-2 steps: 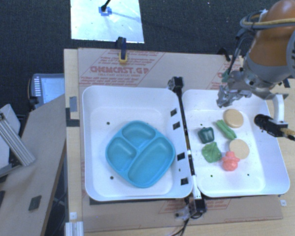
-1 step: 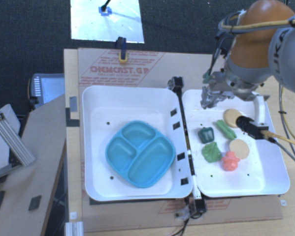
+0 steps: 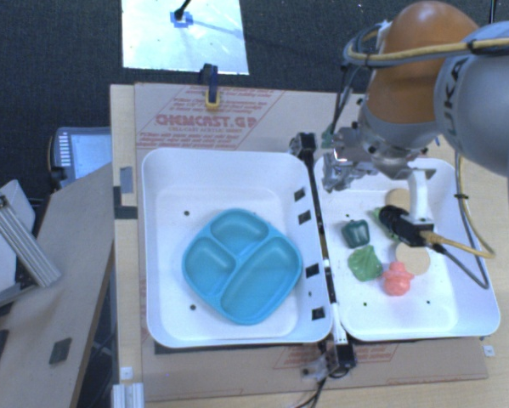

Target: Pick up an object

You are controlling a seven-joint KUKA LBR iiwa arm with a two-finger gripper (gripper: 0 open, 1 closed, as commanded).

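Note:
The right bin holds a few small toy items. A dark green piece lies near the bin's middle, with a light green piece just below it. A pink piece sits to the right of that. A tan round piece lies further back, and another tan disc rests beside the pink one. My gripper hangs over the back left part of the right bin, up and left of the dark green piece, and I see nothing held in it.
The left bin carries a blue divided plate. A ridge with black clips separates the two bins. The grey arm and its orange band reach in from the upper right.

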